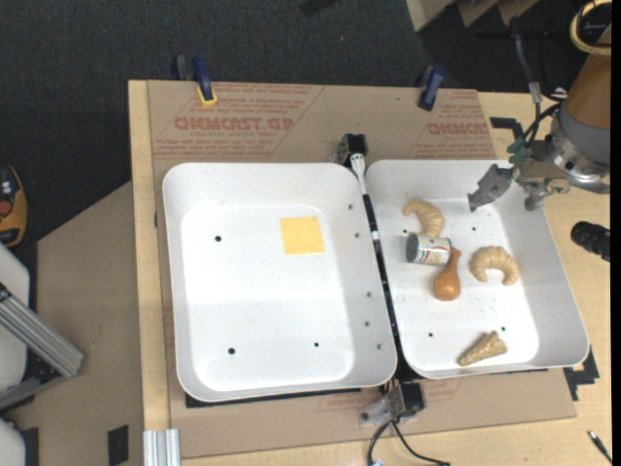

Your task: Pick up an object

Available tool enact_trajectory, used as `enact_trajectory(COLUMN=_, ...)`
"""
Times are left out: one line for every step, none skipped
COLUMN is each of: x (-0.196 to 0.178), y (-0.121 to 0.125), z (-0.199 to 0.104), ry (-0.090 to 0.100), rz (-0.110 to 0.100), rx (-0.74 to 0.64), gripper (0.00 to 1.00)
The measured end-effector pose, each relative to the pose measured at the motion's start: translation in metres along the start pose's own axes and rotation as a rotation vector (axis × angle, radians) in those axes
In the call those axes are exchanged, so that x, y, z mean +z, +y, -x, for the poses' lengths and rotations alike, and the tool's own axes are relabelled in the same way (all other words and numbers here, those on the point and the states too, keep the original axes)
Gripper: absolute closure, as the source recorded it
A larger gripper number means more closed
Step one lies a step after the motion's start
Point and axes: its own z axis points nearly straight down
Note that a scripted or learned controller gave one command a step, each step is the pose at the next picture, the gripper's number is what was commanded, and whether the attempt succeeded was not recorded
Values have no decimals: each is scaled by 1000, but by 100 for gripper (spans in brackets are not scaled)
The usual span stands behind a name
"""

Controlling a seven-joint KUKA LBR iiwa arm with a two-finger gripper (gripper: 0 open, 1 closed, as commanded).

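As it hangs above the right bin (543, 260), the tool (511, 190) spreads open, holding nothing.

Arm (592, 115): tan-orange band above a grey metal wrist ring
Wrist: rounded silver-grey collar, dark underside
Cables: thin dark leads with a small green fitting beside the wrist
Gripper (506, 190): grey jaws, angular and flat-sided

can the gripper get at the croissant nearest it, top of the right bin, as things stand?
Probably yes. The gripper hangs over the right bin's upper right, and the croissant lies apart from the small bottle below it, with bare bin floor between gripper and croissant.
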Motion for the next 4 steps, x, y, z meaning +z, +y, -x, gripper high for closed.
enact_trajectory(x=116, y=4, z=-34, ry=-7, rz=29, rx=0, gripper=0)
enact_trajectory(x=145, y=-41, z=-22, ry=2, rz=-6, rx=2, gripper=0)
enact_trajectory(x=134, y=-39, z=-22, ry=0, rz=1, rx=2, gripper=100)
enact_trajectory(x=37, y=34, z=-115, ry=1, rz=16, rx=-12, gripper=100)
